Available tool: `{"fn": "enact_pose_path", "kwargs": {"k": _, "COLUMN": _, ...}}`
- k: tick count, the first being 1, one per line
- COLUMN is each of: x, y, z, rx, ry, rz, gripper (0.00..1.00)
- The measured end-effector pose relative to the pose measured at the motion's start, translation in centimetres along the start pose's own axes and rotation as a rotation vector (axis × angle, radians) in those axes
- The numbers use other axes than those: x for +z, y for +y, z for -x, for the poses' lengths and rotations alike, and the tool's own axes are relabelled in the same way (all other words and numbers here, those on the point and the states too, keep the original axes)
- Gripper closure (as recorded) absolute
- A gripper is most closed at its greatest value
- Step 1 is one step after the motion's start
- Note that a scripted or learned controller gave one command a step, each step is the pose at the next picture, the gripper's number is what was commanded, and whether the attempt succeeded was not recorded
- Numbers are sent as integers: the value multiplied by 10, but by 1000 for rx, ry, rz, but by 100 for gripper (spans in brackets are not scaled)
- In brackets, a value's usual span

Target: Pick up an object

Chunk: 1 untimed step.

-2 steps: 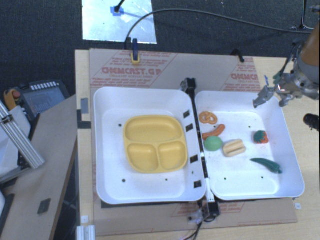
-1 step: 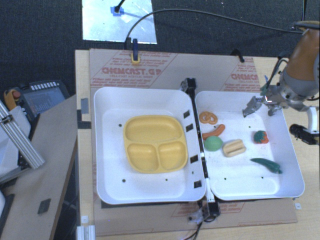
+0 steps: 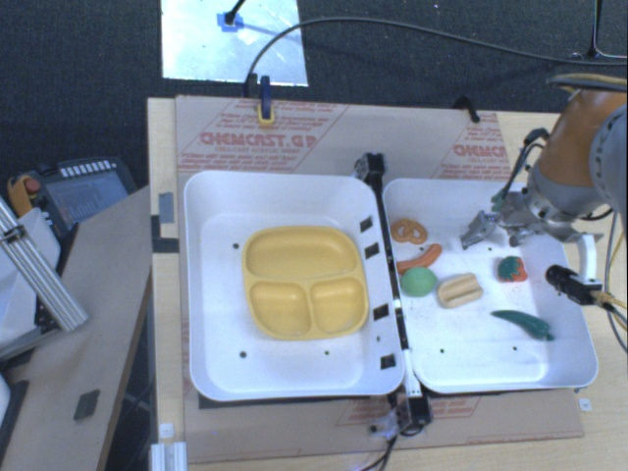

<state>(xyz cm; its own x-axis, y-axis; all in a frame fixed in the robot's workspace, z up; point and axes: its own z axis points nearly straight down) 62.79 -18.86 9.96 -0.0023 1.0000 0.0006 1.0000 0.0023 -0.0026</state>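
Camera view shows the worktop [image 3: 167, 165] carrying two white bins. The left bin [image 3: 211, 263] holds a yellow divided plate [image 3: 299, 281], lying flat near its middle. The right bin [image 3: 569, 361] holds the loose toy food that the task draws from: a pretzel [image 3: 408, 231] near the top left corner, an orange sausage-like piece [image 3: 420, 258] just below it, a green ball [image 3: 419, 282] touching or nearly touching a small bread roll [image 3: 459, 289], a red and green strawberry-like piece [image 3: 510, 269] further right, and a dark green pepper [image 3: 524, 324] lying apart toward the front.

The arm leans in over the right bin's far right corner, and the pincer [image 3: 483, 231] points left and down into the bin's upper middle, above bare bin floor between the pretzel and the strawberry-like piece. Nothing sits between its fingers; whether they stand apart or together cannot be told at this angle.

The pieces lie scattered with gaps, which probably suits a top-down grab. The ball and roll, crowded together, look the hardest to take singly.
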Motion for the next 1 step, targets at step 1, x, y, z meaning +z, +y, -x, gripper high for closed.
{"fn": "enact_pose_path", "kwargs": {"k": 1, "x": 15, "y": 1, "z": -1, "rx": -1, "ry": -1, "rz": 3, "gripper": 0}}
